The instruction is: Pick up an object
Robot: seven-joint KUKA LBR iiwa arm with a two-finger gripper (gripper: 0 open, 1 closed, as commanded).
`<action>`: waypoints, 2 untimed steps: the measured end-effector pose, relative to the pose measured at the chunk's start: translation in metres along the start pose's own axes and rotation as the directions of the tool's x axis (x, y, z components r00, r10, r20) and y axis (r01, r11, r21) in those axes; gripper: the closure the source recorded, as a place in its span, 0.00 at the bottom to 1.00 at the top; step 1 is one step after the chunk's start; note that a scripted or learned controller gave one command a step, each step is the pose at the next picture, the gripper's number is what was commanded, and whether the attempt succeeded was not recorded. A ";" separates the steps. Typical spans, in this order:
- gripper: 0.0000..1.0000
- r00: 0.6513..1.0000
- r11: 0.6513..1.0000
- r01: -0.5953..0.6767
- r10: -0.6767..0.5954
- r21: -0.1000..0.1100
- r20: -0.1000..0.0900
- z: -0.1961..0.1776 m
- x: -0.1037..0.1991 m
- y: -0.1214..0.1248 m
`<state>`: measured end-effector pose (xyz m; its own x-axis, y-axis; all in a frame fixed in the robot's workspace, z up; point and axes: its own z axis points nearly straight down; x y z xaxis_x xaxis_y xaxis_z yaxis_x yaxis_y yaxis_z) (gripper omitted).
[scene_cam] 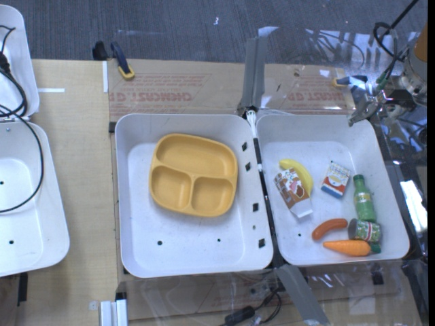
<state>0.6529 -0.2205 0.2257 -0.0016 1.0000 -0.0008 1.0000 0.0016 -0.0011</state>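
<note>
The right bin [387, 182] holds several small items. A yellow banana [299, 172] lies beside a brown and white pouch [293, 192]. To their right are a small red and white carton [336, 180], a green bottle [363, 199] and a green-labelled can [366, 231]. A red sausage [329, 229] and an orange carrot [347, 248] lie near the front wall. My gripper [363, 109] hangs above the bin's far right corner, well apart from all the items, with nothing seen in it.
The left bin [136, 236] bears a yellow divided plate [194, 175]. A metal divider [253, 80] rises between the bins at the back. Cables [394, 32] trail by the arm at the upper right. A white fixture [27, 202] stands at the far left.
</note>
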 end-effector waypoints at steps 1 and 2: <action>0.00 0.998 0.998 -0.063 0.063 -0.032 0.005 0.085 0.002 -0.049; 0.00 0.999 0.997 -0.045 0.046 -0.062 0.014 0.089 0.004 -0.071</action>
<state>0.5821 -0.2171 0.1367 0.0447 0.9989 -0.0150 0.9972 -0.0437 0.0607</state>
